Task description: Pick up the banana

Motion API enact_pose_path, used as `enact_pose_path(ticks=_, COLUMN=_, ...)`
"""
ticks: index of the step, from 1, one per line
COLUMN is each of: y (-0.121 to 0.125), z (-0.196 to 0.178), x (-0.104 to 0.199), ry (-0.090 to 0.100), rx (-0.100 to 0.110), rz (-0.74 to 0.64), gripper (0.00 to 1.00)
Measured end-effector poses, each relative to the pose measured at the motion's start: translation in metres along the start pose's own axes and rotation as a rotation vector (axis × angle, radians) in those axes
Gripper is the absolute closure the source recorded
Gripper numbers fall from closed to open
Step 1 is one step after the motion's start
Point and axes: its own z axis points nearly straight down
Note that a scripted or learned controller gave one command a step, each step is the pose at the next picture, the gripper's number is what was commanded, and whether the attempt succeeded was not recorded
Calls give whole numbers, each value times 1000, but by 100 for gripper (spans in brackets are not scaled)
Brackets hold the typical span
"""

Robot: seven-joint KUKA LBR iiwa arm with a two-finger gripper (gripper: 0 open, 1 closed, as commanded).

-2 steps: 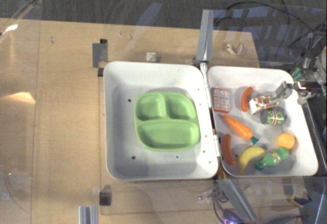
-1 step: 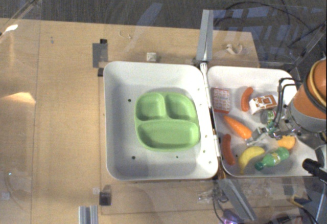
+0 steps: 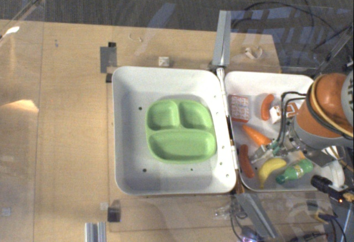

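Note:
The yellow banana (image 3: 270,171) lies near the front edge of the right bin (image 3: 249,83), curved, with its lower tip pointing toward the front wall. My gripper (image 3: 269,151) hangs low in that bin, directly behind the banana and very close to it. The grey arm with its orange band (image 3: 327,104) reaches in from the right. I see nothing lifted off the bin floor.
A green bottle (image 3: 294,172) lies against the banana's right side. An orange carrot (image 3: 256,135), a red item (image 3: 245,161), a small carton (image 3: 239,107) and an orange-red item (image 3: 267,107) share the right bin. The left bin (image 3: 127,125) holds a green divided plate (image 3: 181,130).

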Motion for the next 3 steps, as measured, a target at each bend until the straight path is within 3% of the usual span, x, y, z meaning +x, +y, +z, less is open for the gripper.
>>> enact_pose_path(ticks=1, y=5, z=-1, x=8, ry=-8, rx=-6, rz=-36, gripper=0)
enact_pose_path(ticks=2, y=-5, z=-8, x=-6, ry=10, rx=8, rz=-232, gripper=0)
enact_pose_path(ticks=3, y=8, z=-4, x=21, ry=-16, rx=-3, rz=-83, gripper=0)
